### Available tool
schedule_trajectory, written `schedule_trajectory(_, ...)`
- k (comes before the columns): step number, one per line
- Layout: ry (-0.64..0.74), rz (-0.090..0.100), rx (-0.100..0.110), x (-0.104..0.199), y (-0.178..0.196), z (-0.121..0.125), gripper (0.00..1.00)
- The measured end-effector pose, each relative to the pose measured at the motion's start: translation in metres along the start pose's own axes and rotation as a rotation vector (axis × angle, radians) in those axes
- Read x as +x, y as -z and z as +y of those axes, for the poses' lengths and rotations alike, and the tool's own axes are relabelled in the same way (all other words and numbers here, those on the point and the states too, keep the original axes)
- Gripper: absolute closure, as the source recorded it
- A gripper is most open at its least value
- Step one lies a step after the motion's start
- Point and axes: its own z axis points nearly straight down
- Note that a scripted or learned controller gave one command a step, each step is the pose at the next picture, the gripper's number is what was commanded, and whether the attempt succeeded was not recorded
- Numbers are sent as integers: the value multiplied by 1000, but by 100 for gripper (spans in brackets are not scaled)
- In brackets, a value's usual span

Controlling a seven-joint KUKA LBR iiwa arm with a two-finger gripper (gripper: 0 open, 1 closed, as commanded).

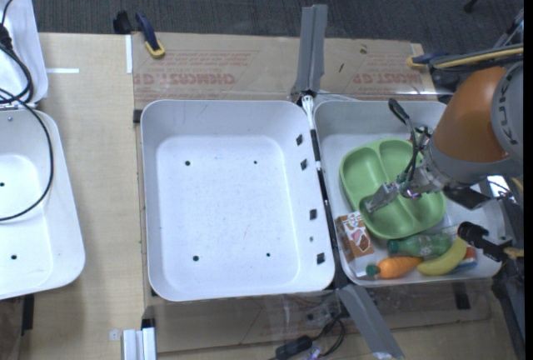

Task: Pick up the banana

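Observation:
The yellow banana (445, 259) lies at the front right corner of the right bin (330, 152), beside an orange carrot (396, 267) and a green bottle-like item (419, 246). My gripper (380, 199) hangs over the near-left part of a green divided plate (375, 165), up and to the left of the banana and well apart from it. Nothing that I can see is held in it. The arm's orange band (466, 127) covers the bin's right side.
A small brown and white carton (356, 235) lies just left of the plate's front edge. The left bin (225, 196) adjoins the right one. A grey post (311, 50) stands behind the seam between the bins.

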Motion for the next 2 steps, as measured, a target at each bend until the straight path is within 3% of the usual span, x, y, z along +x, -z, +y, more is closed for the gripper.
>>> schedule_trajectory(1,208,-3,0,-8,0,44,0)
schedule_trajectory(2,82,0,4,51,98,122,0)
